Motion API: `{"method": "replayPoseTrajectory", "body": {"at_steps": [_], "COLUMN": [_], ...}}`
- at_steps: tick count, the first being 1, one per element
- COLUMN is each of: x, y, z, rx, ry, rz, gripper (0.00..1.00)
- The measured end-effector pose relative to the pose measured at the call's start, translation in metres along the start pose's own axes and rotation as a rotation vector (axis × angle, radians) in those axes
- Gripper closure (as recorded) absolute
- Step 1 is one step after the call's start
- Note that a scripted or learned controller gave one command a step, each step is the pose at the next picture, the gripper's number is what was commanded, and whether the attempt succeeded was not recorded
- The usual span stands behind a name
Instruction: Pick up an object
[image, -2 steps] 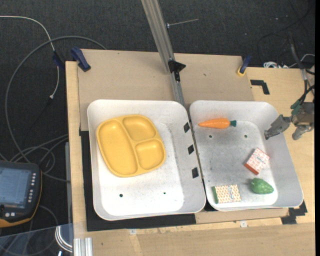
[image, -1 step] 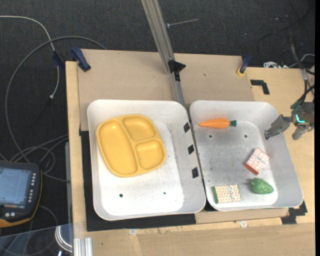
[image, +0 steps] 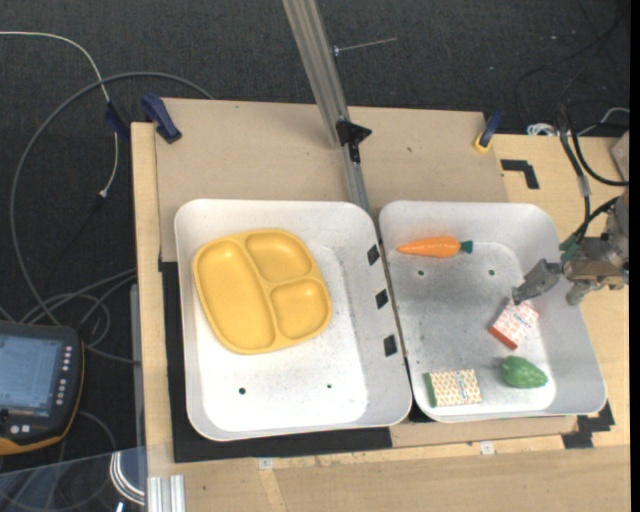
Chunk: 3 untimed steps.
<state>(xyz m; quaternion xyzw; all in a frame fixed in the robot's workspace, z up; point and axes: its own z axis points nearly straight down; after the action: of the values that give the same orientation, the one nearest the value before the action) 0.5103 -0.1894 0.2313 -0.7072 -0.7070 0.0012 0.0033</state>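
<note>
Gripper (image: 555, 283) sits over the right bin (image: 470, 225), at its right side, reaching in from the right edge w/ two dark fingers spread apart and nothing between them, so it's open and empty. Nearest candidate is the small red-and-white carton (image: 514, 326), lying just below and slightly left of the fingertips, close but apart from them as far as the view shows. Carton lies tilted, long axis running roughly upper-right to lower-left, so the fingers would prob need to straddle its short sides, i.e. close across that diagonal. Key relation: carton is down-left of the tool, a short drop and small shift away. Other objs in same bin: green lumpy item (image: 523, 374) (veg-like toy, can't tell which) just below the carton near the bottom right corner; flat patterned packet (image: 453, 387) at the bottom left; orange toy carrot (image: 432, 247) w/ green top near the upper left, long axis about horizontal, well apart from gripper. Left bin (image: 250, 420) holds a yellow divided plate (image: 262, 290), three compartments, all bare. Writing: carton has red print but too small to read; packet's pattern also illegible. No brand readable anywhere.
</note>
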Motion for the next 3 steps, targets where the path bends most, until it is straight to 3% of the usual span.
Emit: {"method": "replayPoseTrajectory", "body": {"at_steps": [2, 3], "x": [0.005, 0.004], "y": [0.011, 0.013], "z": [0.110, 0.095], "rx": [0.001, -0.008], "ry": [0.001, -0.002], "rz": [-0.001, -0.001], "gripper": [0.00, 1.00]}}
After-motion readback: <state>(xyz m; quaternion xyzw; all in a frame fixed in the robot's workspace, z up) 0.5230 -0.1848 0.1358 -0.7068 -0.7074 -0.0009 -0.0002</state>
